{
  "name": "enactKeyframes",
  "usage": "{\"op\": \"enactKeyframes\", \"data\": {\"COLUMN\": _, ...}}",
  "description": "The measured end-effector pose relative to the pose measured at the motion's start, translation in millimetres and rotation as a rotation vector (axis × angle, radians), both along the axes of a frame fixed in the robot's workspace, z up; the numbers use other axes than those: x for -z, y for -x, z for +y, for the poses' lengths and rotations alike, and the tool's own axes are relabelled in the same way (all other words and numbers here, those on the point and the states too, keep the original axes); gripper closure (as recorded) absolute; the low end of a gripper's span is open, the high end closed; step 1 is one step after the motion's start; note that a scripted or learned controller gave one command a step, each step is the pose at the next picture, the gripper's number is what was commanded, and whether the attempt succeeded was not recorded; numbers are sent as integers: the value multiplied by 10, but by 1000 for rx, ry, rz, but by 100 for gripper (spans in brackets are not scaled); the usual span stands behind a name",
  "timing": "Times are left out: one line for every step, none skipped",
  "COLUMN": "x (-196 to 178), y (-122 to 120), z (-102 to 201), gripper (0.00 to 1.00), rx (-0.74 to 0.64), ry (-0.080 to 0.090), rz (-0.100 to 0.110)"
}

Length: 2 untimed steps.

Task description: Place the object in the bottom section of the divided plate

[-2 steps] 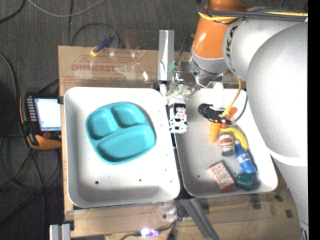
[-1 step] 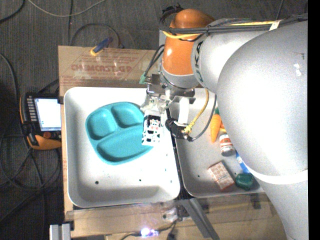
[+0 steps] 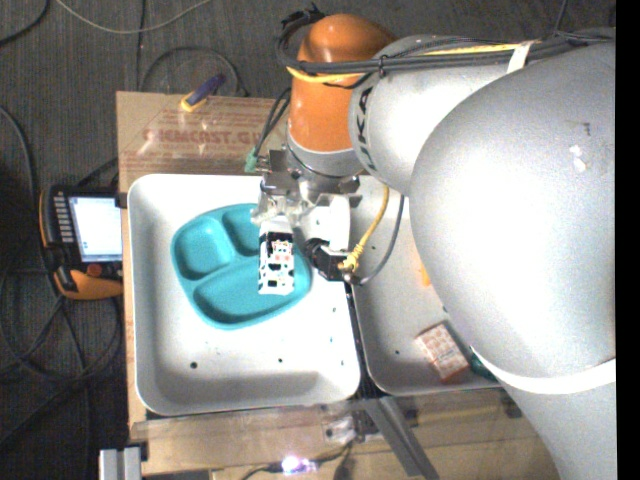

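1. Two risks I see from here. The end effector (image 3: 276,236) hangs over the teal divided plate (image 3: 205,253) in the left bin (image 3: 150,368), with a small white patterned object (image 3: 276,268) right under it; I cannot tell whether it is gripped or lying on the plate.
2. The object sits at the plate's right edge, near a divider ridge; released here, I judge it could straddle the ridge.
3. It might tip over the rim into the bin.

divided plate (image 3: 225,268): teal | object (image 3: 276,265): white with black and red print | bins (image 3: 160,368): white | arm (image 3: 520,198): grey, orange band (image 3: 335,83) | small packet (image 3: 441,352): pinkish, patterned | board (image 3: 185,138): brown
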<state>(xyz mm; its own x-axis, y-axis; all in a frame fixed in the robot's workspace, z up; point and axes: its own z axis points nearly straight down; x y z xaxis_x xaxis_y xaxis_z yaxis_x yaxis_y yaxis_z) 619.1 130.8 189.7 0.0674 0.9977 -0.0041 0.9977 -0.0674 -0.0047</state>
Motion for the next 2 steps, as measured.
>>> {"op": "enactKeyframes", "data": {"x": 772, "y": -208, "z": -51, "gripper": 100, "rx": 216, "ry": -3, "rz": -5}}
{"op": "enactKeyframes", "data": {"x": 776, "y": -207, "z": -45, "gripper": 0, "rx": 215, "ry": -3, "rz": -5}}
